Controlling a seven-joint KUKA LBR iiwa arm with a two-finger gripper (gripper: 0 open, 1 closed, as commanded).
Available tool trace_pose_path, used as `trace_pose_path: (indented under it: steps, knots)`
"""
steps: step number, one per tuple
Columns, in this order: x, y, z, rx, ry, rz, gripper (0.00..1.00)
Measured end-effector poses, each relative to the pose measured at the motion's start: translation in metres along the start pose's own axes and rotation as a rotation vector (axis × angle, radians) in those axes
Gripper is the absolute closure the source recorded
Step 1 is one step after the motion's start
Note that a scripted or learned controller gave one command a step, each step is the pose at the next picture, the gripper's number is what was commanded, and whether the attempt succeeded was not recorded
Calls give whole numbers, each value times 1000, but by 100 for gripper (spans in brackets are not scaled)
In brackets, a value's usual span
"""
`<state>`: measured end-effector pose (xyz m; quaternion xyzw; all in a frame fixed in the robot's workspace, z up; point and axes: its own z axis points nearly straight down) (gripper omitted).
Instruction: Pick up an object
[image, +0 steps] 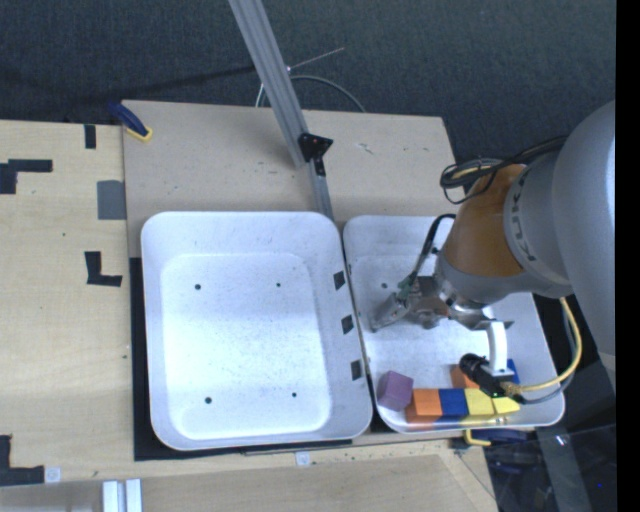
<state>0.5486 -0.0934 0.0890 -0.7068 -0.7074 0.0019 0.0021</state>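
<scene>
My tool (385, 316) hangs over the middle of the right bin (395, 232); I cannot tell how it is set. Along that bin's near edge lie a purple block (396, 388), an orange block (427, 402), a blue block (453, 402) and a yellow block (484, 405), side by side.

Both white bins (245, 225) look like smooth, faintly speckled plastic, set on a matt, wood-like bench (60, 260), with the arm's grey casing (590, 200) satiny and the small coloured blocks (450, 402) at the right bin's near edge matt.
</scene>
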Motion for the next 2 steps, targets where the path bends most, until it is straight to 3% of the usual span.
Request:
trace_pose_path:
  steps: [1, 2]
  knots:
    - [-8, -10, -2, -2, 0, 1, 0]
    - [-4, -62, -62, -5, 0, 2, 0]
